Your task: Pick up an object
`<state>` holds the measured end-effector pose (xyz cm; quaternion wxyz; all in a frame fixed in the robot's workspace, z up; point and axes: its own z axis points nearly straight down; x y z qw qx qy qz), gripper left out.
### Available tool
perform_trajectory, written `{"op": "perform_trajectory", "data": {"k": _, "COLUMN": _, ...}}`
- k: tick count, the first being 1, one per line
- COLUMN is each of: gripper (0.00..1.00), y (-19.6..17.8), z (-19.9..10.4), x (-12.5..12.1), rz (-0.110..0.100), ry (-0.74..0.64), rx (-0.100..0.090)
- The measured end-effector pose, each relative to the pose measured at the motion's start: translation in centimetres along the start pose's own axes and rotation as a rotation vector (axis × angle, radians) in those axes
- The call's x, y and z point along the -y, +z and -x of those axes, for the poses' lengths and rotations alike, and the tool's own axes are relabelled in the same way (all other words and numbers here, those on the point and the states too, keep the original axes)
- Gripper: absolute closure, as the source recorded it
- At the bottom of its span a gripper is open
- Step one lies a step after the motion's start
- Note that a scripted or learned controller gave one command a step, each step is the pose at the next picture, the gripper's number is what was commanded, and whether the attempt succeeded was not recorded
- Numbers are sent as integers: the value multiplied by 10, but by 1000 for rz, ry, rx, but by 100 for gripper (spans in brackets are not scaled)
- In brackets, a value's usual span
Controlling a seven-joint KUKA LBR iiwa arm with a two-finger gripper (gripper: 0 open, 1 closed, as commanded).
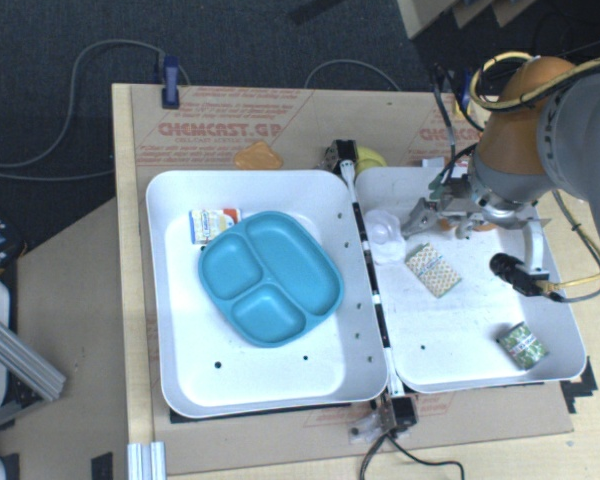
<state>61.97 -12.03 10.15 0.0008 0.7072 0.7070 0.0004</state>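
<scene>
Camera view, from above and at a slant: two shallow white bins side by side on a pale brown desk (130, 318), with the grey arm (580, 128) reaching in from the right, orange band over the wrist. Gripper (448, 218) low over the far part of the right bin (460, 338), near its back left corner, seen from behind the wrist; whether open or closed, impossible to tell from this angle, and nothing seen held. Just in front of the gripper, apart from it, a small checked packet (432, 270) lying flat on the bin floor. To the packet's left, close against the wall shared with the other bin, a clear plastic cup (383, 233), faint against the white. Well apart from both, near the right bin's front right corner, a small green patterned box (522, 345), lying at an angle. In the left bin (170, 358), a blue divided plate (270, 278) with three compartments, set slantwise across the middle; at its far left edge a white card packet (212, 223) with red and blue print, partly tucked under the plate's rim. On the desk behind the bins, an orange lump (258, 155) beyond the left bin and a yellow item (368, 158) by the gap between the two. Blue clip (170, 80) on the desk's far left edge, with a grey cable leading off over dark carpet
</scene>
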Motion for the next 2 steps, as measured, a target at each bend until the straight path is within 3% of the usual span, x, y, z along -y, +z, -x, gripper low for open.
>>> {"op": "perform_trajectory", "data": {"k": 1, "gripper": 0, "y": 18, "z": -19, "x": 53, "rz": -10, "ry": 1, "rx": -3}}
{"op": "perform_trajectory", "data": {"k": 2, "gripper": 100, "y": 7, "z": -18, "x": 49, "rz": -1, "ry": 1, "rx": -1}}
